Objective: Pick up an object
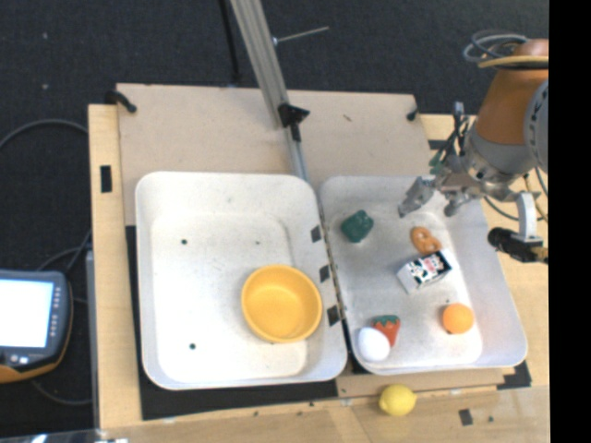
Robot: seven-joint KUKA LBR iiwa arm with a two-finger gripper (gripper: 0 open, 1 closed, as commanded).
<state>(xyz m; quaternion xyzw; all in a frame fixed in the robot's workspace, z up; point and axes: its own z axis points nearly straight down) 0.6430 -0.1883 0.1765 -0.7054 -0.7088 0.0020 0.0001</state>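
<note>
Reaching in from the right, the grey arm (506,109) w/ its orange band hangs over the upper right corner of the right bin (489,280). The jaws (429,201) sit spread apart, released, nothing between the two fingers; one fingertip (407,207) is over the bin's bare floor, the other nearer the far rim.

Right bin contents: a dark green object (356,226) near the top left, close to the divider btw. bins; a small brown pretzel-like item (425,240) just below the jaws, not touching them; a black-and-white patterned box (424,271) tilted, just beside and below the brown item; an orange ball (456,318) toward the lower right; a white egg-shaped object (373,344) at the bottom left corner, touching a small red-and-green piece (389,329) above-right of it.

Left bin (185,220) holds a yellow bowl (282,303), upright, near its lower right corner.

On the table (203,137), outside the bins, a yellow lemon (397,401) lies just below the right bin's front rim. A metal pole (263,58) slants from the top down to the gap btw. bins. A screen device (32,321) sits at far left, off the table.
</note>
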